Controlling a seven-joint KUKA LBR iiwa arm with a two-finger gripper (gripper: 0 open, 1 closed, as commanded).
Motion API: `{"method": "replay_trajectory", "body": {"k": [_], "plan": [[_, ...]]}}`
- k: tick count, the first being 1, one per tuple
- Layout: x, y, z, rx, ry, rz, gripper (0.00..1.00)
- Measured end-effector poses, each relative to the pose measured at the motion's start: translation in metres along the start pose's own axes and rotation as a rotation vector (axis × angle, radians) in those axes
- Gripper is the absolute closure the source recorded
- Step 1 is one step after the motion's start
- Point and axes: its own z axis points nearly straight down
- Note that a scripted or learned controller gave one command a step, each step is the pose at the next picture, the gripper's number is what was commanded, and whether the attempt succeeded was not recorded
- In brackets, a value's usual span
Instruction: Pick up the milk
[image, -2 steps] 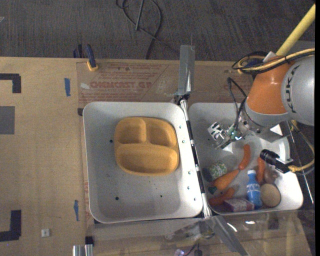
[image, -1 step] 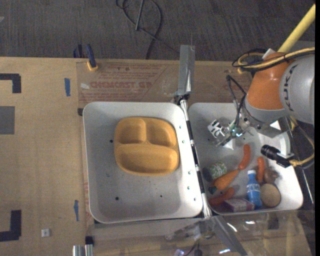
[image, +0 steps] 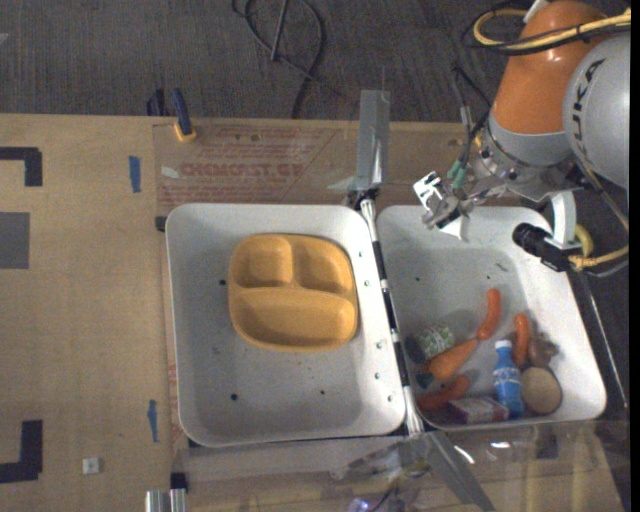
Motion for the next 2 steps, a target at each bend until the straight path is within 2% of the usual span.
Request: {"method": "replay_trajectory", "body": {"k": [1,2], "plan": [[0.074,0.004,-0.125,0.001,0.000,-0.005,1.00],[0.120,-0.008,-0.027,0.003,0.002,0.006,1.00]]}}
